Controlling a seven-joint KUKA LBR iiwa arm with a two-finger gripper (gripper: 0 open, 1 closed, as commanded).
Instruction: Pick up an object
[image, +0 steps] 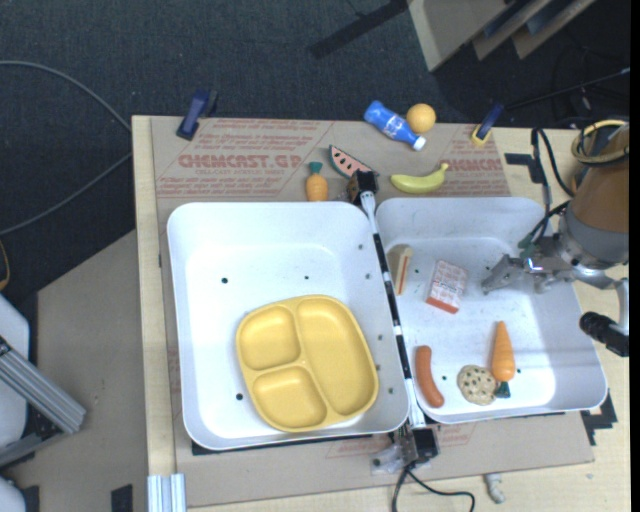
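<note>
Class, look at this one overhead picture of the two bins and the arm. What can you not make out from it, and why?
- Gripper, camera view: its fingers are too small and blurred to read.
- Arm: cut off by the right edge.
- Packet in the right bin: print too small to read.
- Cookie: surface detail too small.

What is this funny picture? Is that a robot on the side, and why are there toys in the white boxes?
Yes! The grey and orange thing on the right is a robot arm, seen by a camera above the bench. Its gripper hangs over the right bin, with nothing seen between its fingers. That bin has pretend food: a carrot, a sausage, a cookie and a small packet. The left bin has a yellow tray. A toy banana lies behind the bins.
</note>
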